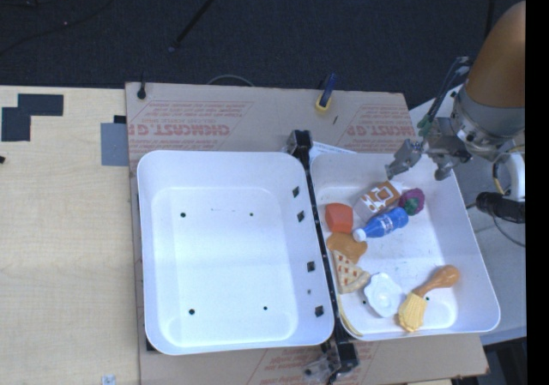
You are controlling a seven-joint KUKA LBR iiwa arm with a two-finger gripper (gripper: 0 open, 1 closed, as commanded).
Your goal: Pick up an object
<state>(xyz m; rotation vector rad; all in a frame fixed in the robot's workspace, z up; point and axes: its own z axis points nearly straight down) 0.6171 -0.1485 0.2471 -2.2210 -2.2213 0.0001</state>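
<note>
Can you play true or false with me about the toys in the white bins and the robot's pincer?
1. The blue bottle lies in the right bin. True.
2. The pincer is holding the blue bottle. False: it hangs above the right bin's far edge with nothing between its fingers.
3. The orange block sits in the left bin. False: it is in the right bin, near the divider.
4. The purple toy lies beside the blue bottle. True.
</note>
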